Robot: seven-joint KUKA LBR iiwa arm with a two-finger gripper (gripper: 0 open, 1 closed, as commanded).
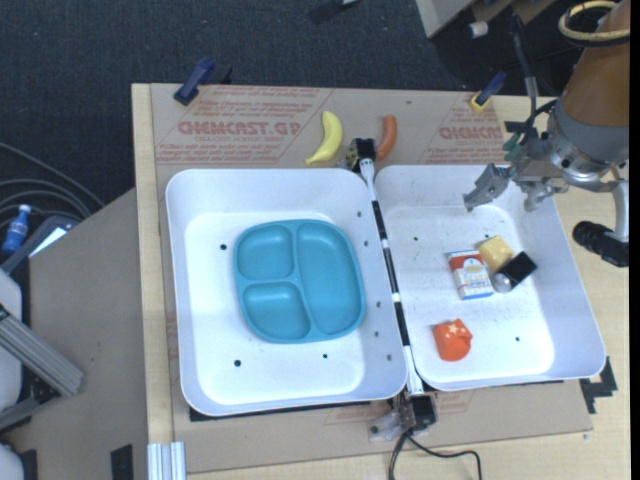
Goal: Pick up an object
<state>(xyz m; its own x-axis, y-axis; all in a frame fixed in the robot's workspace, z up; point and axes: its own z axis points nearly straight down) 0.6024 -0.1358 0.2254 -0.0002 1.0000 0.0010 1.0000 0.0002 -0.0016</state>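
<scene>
The right bin (560, 318) holds a red-and-white small box (470, 274), a yellow block (494, 251) touching it, a black cylinder (515, 271) beside both, and an orange-red lumpy object (453, 339) nearer the front. My gripper (508, 192) hangs over the back of this bin, up and slightly right of the cluster. Its two grey fingers (480, 193) are spread apart and open, with nothing between them.
A blue divided plate (300, 278) lies in the left bin (195, 268). Behind the bins, a yellow banana (325, 138) and an orange sausage-shaped toy (386, 136) rest on the board. Blue clamps (193, 81) grip the board's back edge.
</scene>
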